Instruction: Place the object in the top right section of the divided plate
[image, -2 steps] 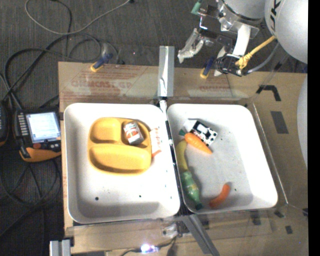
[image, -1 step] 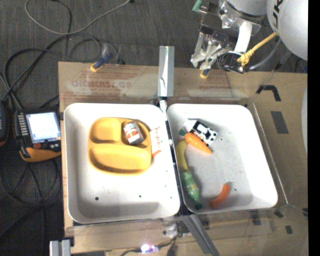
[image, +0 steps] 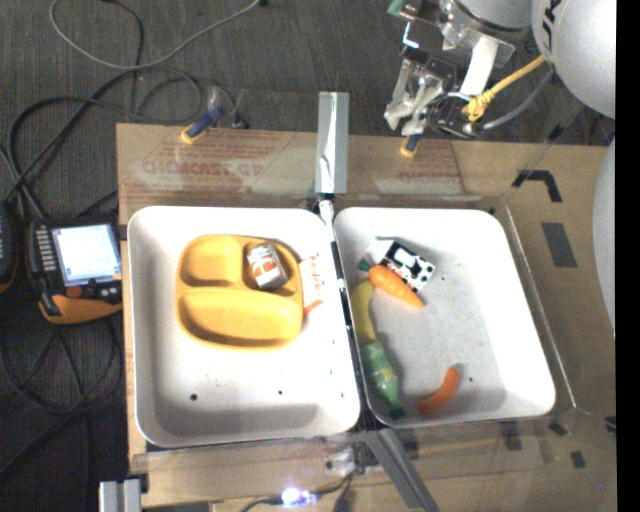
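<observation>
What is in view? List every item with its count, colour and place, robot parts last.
bins: 2, white, side by side on the bench
divided plate: 1, yellow, left bin
can: 1, white and red, plate's top right section
carrot: 1, orange, right bin, upper left
black-and-white object: 1, right bin, behind the carrot
banana: 1, yellow, right bin, left wall
green bottle: 1, right bin, lower left
sausage-shaped object: 1, orange, right bin, bottom
handheld screen: 1, left of the bench
gripper: 1, above the right bin's far edge
</observation>
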